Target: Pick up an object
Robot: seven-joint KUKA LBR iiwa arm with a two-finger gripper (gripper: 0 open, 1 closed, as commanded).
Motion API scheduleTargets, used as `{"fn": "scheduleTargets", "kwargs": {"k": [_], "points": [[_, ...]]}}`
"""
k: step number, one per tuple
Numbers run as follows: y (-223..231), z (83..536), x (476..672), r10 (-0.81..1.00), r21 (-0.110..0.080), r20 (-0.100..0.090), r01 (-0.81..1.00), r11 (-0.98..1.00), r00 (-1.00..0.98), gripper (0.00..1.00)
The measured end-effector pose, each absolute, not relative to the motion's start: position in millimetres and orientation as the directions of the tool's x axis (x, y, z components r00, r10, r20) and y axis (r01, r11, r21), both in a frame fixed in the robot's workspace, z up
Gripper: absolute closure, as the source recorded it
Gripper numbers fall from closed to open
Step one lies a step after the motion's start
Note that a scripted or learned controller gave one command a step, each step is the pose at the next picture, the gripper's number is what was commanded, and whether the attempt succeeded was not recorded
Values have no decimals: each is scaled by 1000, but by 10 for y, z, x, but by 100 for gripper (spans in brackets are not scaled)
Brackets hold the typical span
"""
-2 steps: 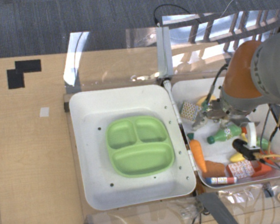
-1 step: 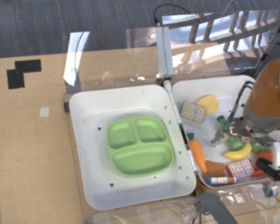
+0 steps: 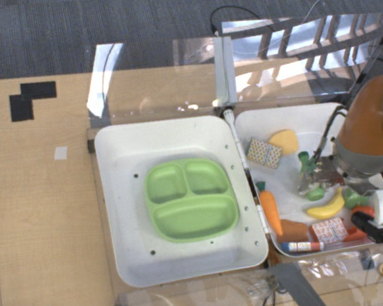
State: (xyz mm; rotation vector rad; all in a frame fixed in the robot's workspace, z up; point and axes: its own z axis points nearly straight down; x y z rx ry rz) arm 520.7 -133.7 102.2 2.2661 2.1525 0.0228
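Note:
The right bin (image 3: pixel 312 115) holds several toys. A patterned little box (image 3: pixel 264 153) and a yellow wedge (image 3: pixel 284 141) lie at its back left. An orange carrot (image 3: pixel 270 213) runs along the left wall. A yellow banana (image 3: pixel 327 206) lies in the middle, with a red packet (image 3: pixel 331 232) and a marker (image 3: pixel 305 245) near the front wall. My gripper (image 3: pixel 314 183) hangs low over the bin's middle, just above the banana and beside a small green piece (image 3: pixel 305 162). I see nothing held in it.
The left bin (image 3: pixel 123 193) carries a green divided tray (image 3: pixel 190 199). A metal divider (image 3: pixel 222 75) stands behind the seam between the bins. The arm's orange band (image 3: pixel 379 117) covers the right bin's far right side. Wooden bench top lies to the left.

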Motion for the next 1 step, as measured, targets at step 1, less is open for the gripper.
{"fn": "scheduleTargets", "kwargs": {"k": [1], "points": [[-723, 1862, 5962, 993, 6, -1, 993, 119, -119, 100]]}}
